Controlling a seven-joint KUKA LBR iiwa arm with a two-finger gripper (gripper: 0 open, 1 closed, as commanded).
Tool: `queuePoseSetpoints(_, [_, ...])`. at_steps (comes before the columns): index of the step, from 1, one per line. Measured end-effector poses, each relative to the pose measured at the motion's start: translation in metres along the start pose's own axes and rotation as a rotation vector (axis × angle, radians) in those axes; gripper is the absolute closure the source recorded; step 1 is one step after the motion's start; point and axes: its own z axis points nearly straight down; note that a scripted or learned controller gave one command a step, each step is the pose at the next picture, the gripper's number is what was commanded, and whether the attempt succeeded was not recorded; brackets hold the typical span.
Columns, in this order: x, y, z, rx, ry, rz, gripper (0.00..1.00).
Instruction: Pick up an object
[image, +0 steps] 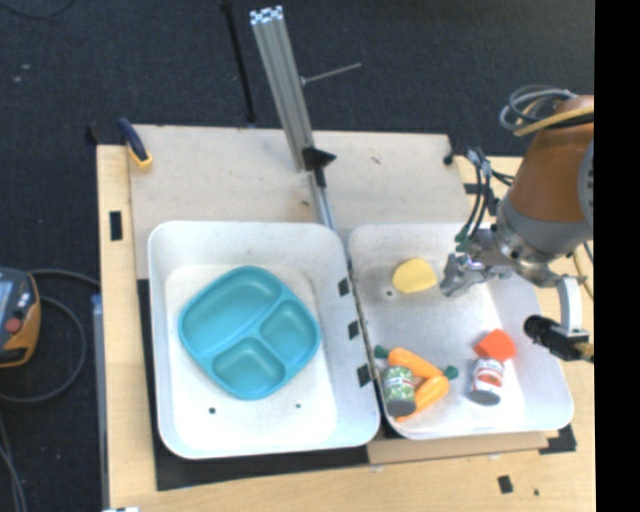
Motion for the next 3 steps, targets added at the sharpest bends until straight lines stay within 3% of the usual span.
queuePoseSetpoints(2, [0.095,0.030,-0.016,0.006,0.003,-0.005,1.00])
queuePoseSetpoints(3, [0.144,0.043,-0.006,0.007,0.002,-0.003,1.00])
